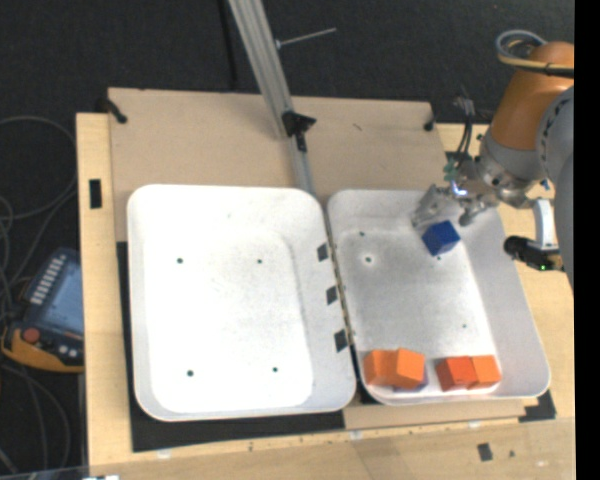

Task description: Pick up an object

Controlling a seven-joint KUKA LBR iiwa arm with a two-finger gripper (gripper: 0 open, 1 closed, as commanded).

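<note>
Hanging over the far end of the right bin [500, 298], the gripper [442, 218] has its fingers closed on a blue block [440, 238], which sits between them just under the wrist (whether it touches the bin floor cannot be told). The orange band [525, 103] of the arm rises behind it at the right. Along that bin's near wall lie two orange blocks [395, 367] [468, 371], apart from each other. The left bin [150, 268] lies alongside.
</note>
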